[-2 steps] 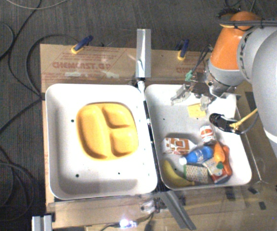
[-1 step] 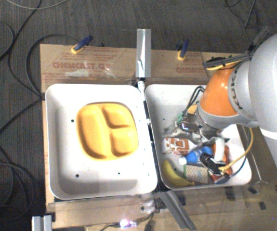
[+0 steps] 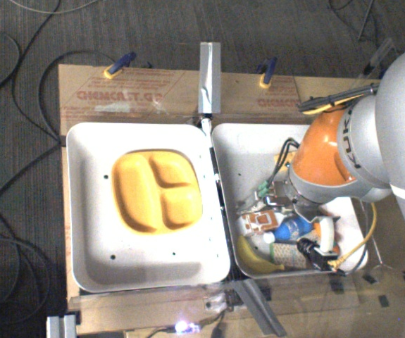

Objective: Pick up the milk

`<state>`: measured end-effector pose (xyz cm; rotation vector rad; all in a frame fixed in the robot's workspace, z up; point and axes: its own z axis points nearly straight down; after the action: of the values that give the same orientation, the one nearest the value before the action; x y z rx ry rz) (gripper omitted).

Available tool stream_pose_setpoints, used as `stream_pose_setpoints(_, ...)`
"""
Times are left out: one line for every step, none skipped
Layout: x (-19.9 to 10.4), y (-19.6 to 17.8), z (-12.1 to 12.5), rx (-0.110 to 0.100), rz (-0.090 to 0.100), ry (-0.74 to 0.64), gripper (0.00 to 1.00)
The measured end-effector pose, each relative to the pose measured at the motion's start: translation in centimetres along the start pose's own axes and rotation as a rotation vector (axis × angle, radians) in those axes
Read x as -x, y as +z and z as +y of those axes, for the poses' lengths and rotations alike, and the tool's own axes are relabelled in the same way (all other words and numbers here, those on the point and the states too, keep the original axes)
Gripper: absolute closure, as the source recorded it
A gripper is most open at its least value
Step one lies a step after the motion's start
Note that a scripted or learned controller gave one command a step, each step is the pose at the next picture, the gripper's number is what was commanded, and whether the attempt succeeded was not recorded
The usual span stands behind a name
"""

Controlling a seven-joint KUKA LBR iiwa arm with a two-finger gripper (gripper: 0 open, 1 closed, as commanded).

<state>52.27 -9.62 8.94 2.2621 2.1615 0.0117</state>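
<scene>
Two bins side by side, and the arm's gripper [image 3: 281, 204] hangs low over the right bin [image 3: 244, 146] because the milk carton [image 3: 258, 222] sits wedged at its near side by a banana [image 3: 255, 255]; can't tell its grip state.

The arm [image 3: 343, 153] hangs over the right bin [image 3: 248, 143], above a milk carton [image 3: 260, 222], bottle [image 3: 291, 228] and banana [image 3: 255, 257]; the left bin [image 3: 89, 259] holds a yellow tray [image 3: 158, 190].
</scene>
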Motion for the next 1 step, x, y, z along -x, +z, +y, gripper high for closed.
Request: stream_pose_setpoints(-0.12, -1.02, 0.11, 0.0, 0.004, 0.0, 1.0)
